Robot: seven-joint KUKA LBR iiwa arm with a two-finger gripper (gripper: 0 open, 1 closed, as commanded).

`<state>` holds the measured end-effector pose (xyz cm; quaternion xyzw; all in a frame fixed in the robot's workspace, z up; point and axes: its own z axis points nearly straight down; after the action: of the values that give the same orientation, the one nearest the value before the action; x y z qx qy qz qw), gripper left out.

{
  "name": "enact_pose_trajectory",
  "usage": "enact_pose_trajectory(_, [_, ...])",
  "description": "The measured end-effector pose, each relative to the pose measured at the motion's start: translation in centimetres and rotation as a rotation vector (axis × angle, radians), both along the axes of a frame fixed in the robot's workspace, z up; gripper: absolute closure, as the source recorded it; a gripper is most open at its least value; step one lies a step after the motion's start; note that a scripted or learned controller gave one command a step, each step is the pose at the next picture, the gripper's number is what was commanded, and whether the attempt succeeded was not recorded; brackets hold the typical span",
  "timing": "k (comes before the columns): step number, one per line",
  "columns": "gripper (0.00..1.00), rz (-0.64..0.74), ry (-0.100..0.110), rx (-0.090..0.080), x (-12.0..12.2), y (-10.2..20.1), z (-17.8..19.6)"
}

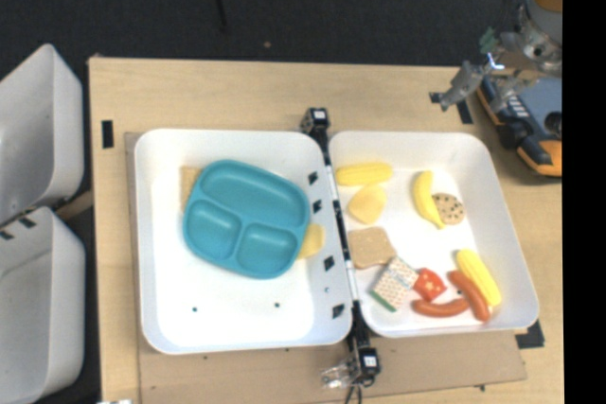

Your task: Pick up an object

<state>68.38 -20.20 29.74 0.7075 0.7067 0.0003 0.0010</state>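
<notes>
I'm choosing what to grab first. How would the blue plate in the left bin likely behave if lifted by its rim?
The blue plate looks like moulded plastic with three compartments, so probably stiff and light for its size. It is wide and shallow, so a rim grip may let it tilt. It overlaps a tan piece and a yellow piece, which may shift.

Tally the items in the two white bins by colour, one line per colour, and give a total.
Yellow: 6, e.g. the banana and the corn; one piece peeks from under the plate.
Red: 3, e.g. the sausage.
Tan or brown: 3, e.g. the toast, the cookie.
Teal: 1, the divided plate.
White patterned: 1, the sandwich piece.
Total: 14
</notes>
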Motion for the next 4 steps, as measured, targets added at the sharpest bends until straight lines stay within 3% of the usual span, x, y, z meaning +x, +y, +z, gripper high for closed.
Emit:
enact_pose_trajectory(3, [0.00, 0.005, 0.005, 0.000, 0.2, 1.9, -16.6])
enact_pose_trajectory(4, [0.00, 0.008, 0.004, -0.001, 0.1, 1.8, -19.7])
